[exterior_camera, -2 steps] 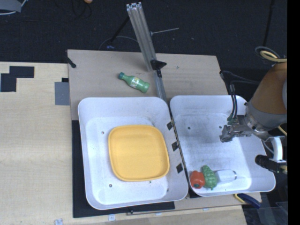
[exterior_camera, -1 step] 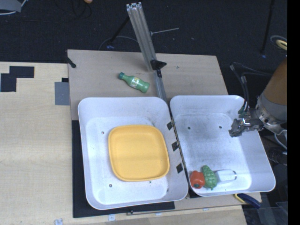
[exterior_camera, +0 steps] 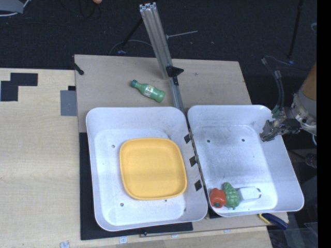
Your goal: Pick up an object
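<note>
Objects for picking: a red and green vegetable toy [exterior_camera: 225, 196] with a small white piece [exterior_camera: 250, 193] beside it, both in the right bin [exterior_camera: 232, 143], at its near wall. They lie well below and to the left of the gripper [exterior_camera: 271, 129] as the camera sees it.

Gripper sits at the right bin's far right rim, over the wall, not down among the things. State: cannot tell, too small and dark at this slant. Nothing visible between its tips.

Yellow plate [exterior_camera: 153, 168] fills the middle of the left bin [exterior_camera: 103, 138], far left of the gripper, across the divider. Green bottle [exterior_camera: 148, 90] lies on its side on the surface [exterior_camera: 217, 81] beyond the bins, up and left of the gripper.

Judgement: step in hand is the approach. To do it well, travel above the rim to the toy cluster, descend straight, and centre on one body rather than the seam between red and green. Bin wall is close there; approach from the bin's open middle.
</note>
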Robot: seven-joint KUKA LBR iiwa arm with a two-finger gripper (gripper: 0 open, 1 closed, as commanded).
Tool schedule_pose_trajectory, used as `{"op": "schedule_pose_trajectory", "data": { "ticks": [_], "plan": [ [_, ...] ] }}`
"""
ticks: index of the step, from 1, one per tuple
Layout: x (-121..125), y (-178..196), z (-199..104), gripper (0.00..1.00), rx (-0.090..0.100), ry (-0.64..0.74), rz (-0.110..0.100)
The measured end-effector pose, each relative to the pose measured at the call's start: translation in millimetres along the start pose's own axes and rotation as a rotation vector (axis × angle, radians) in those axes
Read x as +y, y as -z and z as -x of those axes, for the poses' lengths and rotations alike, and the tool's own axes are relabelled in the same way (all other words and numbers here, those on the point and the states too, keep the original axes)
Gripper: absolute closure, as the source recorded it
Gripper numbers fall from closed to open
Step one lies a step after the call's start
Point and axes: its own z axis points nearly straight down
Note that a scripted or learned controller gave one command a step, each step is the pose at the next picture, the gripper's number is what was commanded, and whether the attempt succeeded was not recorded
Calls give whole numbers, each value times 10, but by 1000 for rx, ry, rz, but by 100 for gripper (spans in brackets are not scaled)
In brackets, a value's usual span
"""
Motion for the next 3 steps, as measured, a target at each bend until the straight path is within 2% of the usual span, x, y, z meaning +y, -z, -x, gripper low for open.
{"op": "schedule_pose_trajectory", "data": {
  "ticks": [1,3],
  "plan": [
    [117,75,-499,100,2,5,-3],
    [337,-107,-1464,100,2,3,-4]
  ]
}}
